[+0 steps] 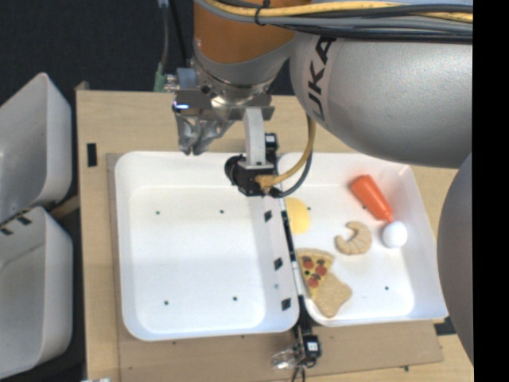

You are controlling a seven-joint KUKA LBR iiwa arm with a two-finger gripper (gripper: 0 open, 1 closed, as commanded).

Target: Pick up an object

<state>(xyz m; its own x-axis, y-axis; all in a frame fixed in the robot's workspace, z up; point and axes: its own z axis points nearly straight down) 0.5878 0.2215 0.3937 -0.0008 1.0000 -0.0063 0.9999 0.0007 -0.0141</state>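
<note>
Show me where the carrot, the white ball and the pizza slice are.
carrot (pixel 372 196), camera view, middle of its orange body
white ball (pixel 394 235), camera view, its centre
pizza slice (pixel 316 270), camera view, its topped part

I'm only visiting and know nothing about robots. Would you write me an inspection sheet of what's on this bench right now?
Surface: wooden bench bearing a left bin and a right bin, both shallow and white, side by side.
Job's things: all in the right bin: orange carrot, white ball, croissant, pizza slice, yellow piece near the divider.
Clutter: nothing seen.
Grippers: gripper above the left bin's far edge, with nothing seen in it.
Cables: yellow and black cables along the arm; a loop hanging by the divider.
Surroundings: white containers left of the bench; dark background.
</note>
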